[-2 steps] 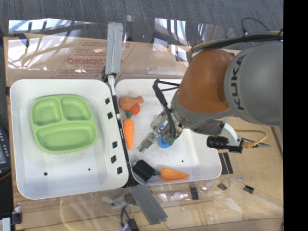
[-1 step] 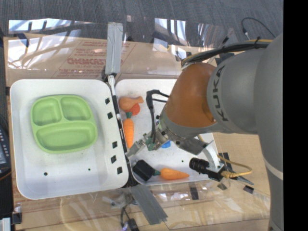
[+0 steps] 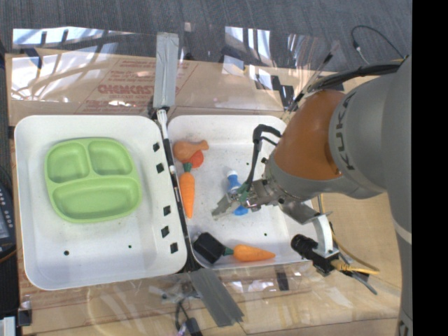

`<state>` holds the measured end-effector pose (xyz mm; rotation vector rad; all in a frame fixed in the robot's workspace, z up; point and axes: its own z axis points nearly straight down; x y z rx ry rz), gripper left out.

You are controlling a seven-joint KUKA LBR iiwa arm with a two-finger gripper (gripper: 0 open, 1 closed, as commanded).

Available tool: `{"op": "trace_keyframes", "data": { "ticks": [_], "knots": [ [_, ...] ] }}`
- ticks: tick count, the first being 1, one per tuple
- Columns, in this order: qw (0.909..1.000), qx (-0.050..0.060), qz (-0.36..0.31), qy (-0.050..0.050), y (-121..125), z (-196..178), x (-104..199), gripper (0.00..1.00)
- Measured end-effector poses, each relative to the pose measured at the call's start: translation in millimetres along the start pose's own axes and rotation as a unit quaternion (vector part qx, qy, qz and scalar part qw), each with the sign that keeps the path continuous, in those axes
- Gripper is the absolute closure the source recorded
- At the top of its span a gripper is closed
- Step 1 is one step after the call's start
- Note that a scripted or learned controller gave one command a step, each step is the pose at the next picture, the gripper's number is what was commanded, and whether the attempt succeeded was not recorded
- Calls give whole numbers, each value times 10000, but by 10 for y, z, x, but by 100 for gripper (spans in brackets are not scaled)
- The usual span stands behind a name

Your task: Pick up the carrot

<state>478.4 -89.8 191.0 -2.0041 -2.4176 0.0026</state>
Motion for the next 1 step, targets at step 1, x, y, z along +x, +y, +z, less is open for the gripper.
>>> {"op": "trace_keyframes", "data": {
  "ticks": [1],
  "knots": [
    [9998, 7, -207, 10, 301, -217, 431, 0]
  ]
}}
